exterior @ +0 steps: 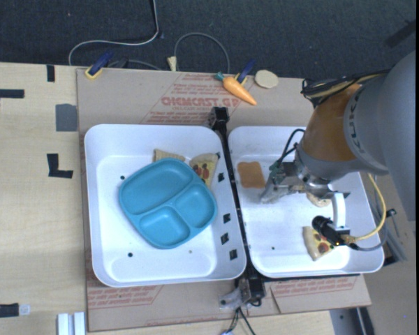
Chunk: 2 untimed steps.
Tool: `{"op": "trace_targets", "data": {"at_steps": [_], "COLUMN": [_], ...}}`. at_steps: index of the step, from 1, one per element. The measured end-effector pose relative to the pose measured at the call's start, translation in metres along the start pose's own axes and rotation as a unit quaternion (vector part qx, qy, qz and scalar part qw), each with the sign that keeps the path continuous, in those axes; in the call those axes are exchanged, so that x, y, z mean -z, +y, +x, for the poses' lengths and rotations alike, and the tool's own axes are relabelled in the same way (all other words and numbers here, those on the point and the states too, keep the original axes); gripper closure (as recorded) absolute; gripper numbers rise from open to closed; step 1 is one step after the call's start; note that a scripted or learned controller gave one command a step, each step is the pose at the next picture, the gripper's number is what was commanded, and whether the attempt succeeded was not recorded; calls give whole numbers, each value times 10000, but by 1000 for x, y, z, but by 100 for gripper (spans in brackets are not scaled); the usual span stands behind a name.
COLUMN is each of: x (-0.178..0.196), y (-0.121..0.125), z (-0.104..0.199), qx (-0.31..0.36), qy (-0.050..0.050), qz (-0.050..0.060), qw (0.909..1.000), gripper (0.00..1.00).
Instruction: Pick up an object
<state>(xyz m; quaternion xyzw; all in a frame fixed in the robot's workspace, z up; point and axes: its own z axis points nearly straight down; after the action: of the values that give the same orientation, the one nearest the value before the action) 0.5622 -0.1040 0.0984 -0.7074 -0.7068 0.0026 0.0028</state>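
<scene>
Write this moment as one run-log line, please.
arm: over right white bin | gripper: beside brown toast-like slab | left bin: blue divided plastic tray | holding: nothing seen

Grey arm (387, 117) with orange band (328, 128), black cables, metallic gripper (274, 189).

I saw two white bins (98, 187), glossy and plain. In the left one sat a sky-blue divided plate (167, 202), with tan toast pieces (204, 165) dotted red and dark showing at its top edge. The right bin held a flat brown slice (251, 174) and a yellowish pizza wedge (314, 243) with red spots. The arm (349, 135) was grey with an orange band. Behind the bins lay an orange carrot (239, 91) with a green tip and a pale beige disc (267, 79), on brown cardboard (126, 96) printed in red lettering.
</scene>
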Motion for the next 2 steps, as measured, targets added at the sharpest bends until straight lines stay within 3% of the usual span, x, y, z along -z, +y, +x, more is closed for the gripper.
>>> {"op": "trace_targets", "data": {"at_steps": [1,2], "x": [0,-12], "y": [3,84], "z": [1,-5], "qx": [9,21], "qy": [0,-7], "qz": [-27,-54], "qw": [10000,10000], "gripper": [0,0]}}
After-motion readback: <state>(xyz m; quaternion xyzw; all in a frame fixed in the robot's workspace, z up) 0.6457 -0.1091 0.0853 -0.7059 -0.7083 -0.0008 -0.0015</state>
